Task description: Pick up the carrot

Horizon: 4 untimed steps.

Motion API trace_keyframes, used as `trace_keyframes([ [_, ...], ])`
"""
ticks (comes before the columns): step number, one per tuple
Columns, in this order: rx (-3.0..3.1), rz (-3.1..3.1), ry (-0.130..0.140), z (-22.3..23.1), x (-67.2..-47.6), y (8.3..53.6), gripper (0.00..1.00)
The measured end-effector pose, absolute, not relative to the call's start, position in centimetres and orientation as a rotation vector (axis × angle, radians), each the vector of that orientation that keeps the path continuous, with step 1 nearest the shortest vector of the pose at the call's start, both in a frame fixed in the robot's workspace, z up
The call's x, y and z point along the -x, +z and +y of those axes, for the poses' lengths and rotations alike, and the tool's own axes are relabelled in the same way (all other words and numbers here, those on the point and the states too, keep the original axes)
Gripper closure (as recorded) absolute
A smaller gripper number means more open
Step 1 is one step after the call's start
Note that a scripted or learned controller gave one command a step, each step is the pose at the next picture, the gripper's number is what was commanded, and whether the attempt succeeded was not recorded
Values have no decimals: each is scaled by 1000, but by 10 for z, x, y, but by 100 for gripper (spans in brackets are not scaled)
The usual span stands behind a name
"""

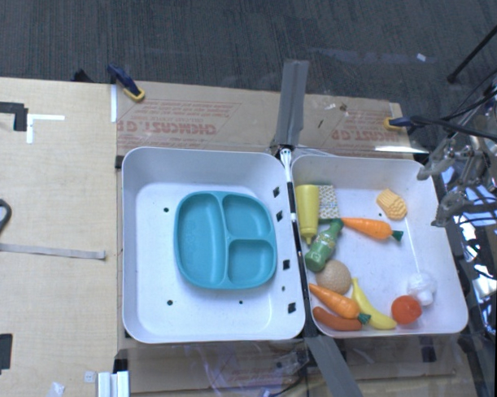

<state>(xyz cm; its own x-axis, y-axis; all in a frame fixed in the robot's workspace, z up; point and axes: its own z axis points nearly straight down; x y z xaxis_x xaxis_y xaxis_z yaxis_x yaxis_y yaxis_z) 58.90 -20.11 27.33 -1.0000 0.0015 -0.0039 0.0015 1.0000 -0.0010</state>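
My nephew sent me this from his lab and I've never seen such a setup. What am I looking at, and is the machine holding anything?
This is one camera fixed above a bench, looking down at a slant. Two shallow white bins sit side by side. The left bin holds a teal divided plate. The right bin holds toy food: two carrots, one near the back and one near the front, a yellow bottle, a green bottle, a banana, a tomato and a few other pieces. The robot arm reaches in from the right edge, beside the right bin; its end is too cluttered to read. Nothing appears lifted: both carrots lie in the bin.
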Motion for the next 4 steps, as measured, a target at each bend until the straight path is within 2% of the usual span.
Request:
trace_keyframes([
  [1,-295,3123,-2,-170,-583,93,0],
  [2,-287,3119,-3,-168,-585,104,100],
  [3,42,3135,0,-84,-640,193,100],
  [4,43,3136,0,-84,-640,193,0],
])
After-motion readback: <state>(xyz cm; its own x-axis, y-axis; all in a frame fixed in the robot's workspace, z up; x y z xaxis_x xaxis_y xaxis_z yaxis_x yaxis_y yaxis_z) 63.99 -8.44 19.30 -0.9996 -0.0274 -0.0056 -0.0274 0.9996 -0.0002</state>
